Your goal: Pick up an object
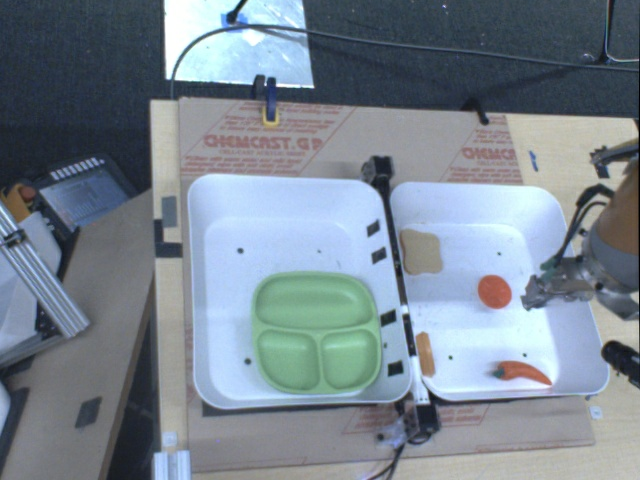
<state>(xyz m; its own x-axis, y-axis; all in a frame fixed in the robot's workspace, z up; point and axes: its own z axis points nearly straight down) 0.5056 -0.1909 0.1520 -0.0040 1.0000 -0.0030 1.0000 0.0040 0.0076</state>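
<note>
A cluster of dark clips and cables is sitting at the near edge of the bench, right where the two white bins meet. Just beyond it, an orange chili pepper is lying in the near right corner of the right bin, its green stem pointing left. A small orange sausage-shaped piece is resting against that bin's left wall, at the near end. In the left bin, a green three-compartment plate is occupying the near half, slightly right of centre. Farther back in the right bin, a round orange-red fruit is sitting near the middle, and the gripper is hovering just to its right, close beside it but apart from it, with nothing between its fingers; how wide they are parted cannot be told from this angle. The grey arm is reaching in over the bin's right wall. A tan slice of bread is lying farther back, near the left wall of the right bin. Beyond both bins, a brown printed cardboard sheet is covering the bench, and a yellow clamp is gripping its far edge.
</note>
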